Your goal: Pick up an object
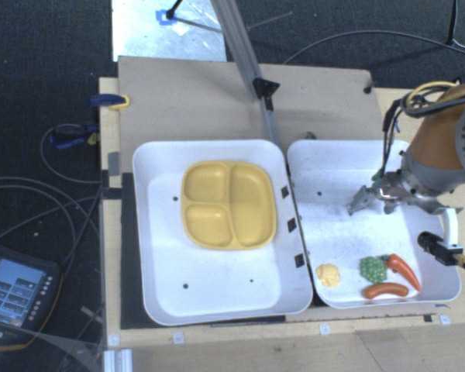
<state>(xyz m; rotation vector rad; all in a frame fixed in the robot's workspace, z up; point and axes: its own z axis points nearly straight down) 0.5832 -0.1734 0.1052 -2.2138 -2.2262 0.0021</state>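
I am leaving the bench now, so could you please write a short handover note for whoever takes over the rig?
Gripper: low over the right bin, in its upper half, with nothing visibly between its fingers.
Things: the yellow piece, green piece, carrot and sausage all lie along the right bin's near edge. The yellow divided plate sits in the left bin.
Done: nothing picked up yet.
Left: move to one item, grasp it and lift.
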